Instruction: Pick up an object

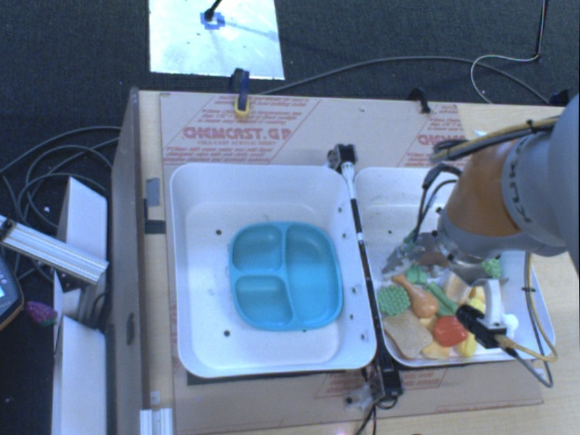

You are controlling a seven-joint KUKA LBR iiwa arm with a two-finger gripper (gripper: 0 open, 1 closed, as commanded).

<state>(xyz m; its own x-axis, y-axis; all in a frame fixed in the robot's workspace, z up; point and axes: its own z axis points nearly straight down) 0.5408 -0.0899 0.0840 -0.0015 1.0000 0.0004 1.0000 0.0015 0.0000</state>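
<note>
Left bin: a blue divided tray with three compartments lies flat in the middle of the floor, nothing in the compartments that I can see. A black divider bar runs between the two bins.

Right bin: the pickable stuff is piled at the near end. Green ridged piece just beside the divider, tan flat slab in front of it near the front wall, orange drumstick-shaped piece lying across them, red round piece to its right, yellow bits touching that. All packed tight, touching or overlapping.

My wrist with the orange band hangs over the right bin, coming in from the right. My pincer is down at the far edge of the pile, just above the green and orange pieces. Width: can't tell, the wrist body and cables hide the tips. Can't see anything held.
</note>
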